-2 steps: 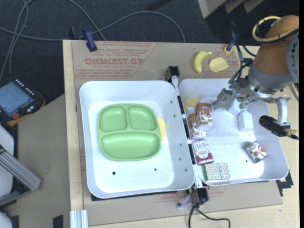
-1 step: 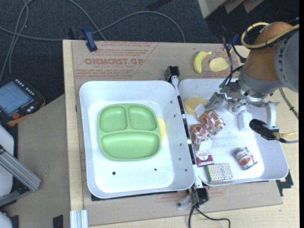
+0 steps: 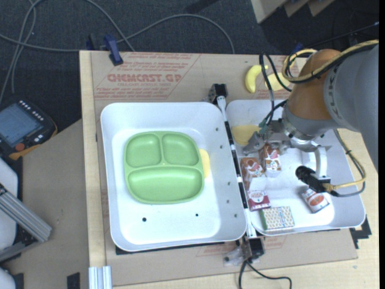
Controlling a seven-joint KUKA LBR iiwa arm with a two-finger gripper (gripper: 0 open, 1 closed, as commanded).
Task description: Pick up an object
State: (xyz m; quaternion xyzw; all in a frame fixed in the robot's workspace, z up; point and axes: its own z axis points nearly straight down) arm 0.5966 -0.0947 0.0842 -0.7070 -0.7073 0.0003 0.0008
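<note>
Camera view, single frame. Bench carries two white bins: left bin (image 3: 114, 161) and right bin (image 3: 346, 185), sharing a middle wall with black clips at its far and near ends.

Arm pose: the grey arm (image 3: 355, 83) enters from the right edge and angles down over the far part of the right bin. Orange band (image 3: 313, 95) sits just above the wrist. The gripper (image 3: 271, 142) hangs below it, low over the bin floor near the far-left quarter, close to the middle wall. Its metal parts blur into the packets beneath; I cannot tell how far it is open, nor whether anything is caught in it. A black cable with a yellow-tipped plug (image 3: 316, 179) trails from the wrist across the bin.

Objects in the right bin:
- red-and-white snack packets (image 3: 261, 164), a small cluster directly under and just nearer than the gripper; long axes run roughly from far to near, slightly tilted.
- yellow item (image 3: 242, 134) against the middle wall, beside the gripper on its left; shape partly hidden.
- red-and-white flat packet (image 3: 258, 199), nearer, by the middle wall.
- green patterned box (image 3: 278, 217) at the near edge, lying flat, long axis roughly left to right.
- small can (image 3: 316, 200) on its side, toward the right, long axis diagonal.

Left bin: green divided plate (image 3: 162, 166), three compartments, flat in the centre; a yellow object (image 3: 205, 163) peeks from under its right rim.

Outside the bins: banana (image 3: 255, 77) on the bench beyond the right bin.
</note>
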